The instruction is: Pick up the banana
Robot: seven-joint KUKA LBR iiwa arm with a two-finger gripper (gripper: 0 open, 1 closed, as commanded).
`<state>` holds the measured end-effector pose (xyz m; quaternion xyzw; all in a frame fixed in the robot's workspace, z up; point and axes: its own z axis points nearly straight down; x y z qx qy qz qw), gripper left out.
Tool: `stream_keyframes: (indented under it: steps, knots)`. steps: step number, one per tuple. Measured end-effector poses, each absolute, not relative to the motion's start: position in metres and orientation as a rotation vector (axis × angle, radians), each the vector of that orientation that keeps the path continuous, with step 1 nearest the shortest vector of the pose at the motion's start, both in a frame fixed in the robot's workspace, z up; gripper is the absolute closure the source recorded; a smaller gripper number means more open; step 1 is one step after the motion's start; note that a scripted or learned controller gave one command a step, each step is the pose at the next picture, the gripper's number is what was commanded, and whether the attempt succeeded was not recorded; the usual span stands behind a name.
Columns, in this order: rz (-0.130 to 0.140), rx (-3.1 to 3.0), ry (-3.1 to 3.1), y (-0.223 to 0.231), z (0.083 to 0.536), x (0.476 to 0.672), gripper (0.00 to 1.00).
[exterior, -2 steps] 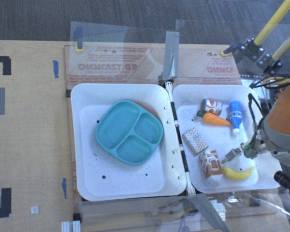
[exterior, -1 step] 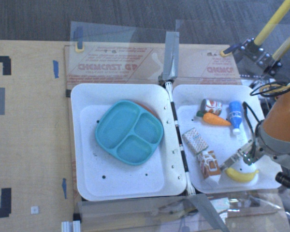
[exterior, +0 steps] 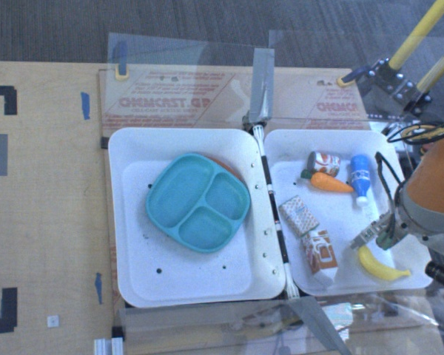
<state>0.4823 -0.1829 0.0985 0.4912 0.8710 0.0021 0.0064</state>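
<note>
The yellow banana [exterior: 382, 266] lies flat in the front right corner of the right bin [exterior: 340, 140], curved, with its left tip pointing up. My gripper [exterior: 376, 238] hangs just above the banana's left end, coming in from the right under the orange-banded wrist. Its fingers stand apart, open, and nothing sits between them. The banana rests on the bin floor, untouched as far as I can see.
The right bin also holds a carrot [exterior: 331, 183], a blue bottle [exterior: 360, 177], a small can [exterior: 324, 160], a snack packet [exterior: 299, 214] and a carton [exterior: 322, 251] just left of the banana. A teal divided plate [exterior: 198, 202] lies in the left bin [exterior: 133, 272].
</note>
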Motion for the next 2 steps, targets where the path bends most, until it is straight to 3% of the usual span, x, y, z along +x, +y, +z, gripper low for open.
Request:
stream_keyframes:
  steps: [1,2]
  knots:
    - [0.001,1.749,2.607,-0.1162,0.22,0.4809,1.0]
    - [0.001,1.748,2.607,-0.1162,0.22,0.4808,0.0]
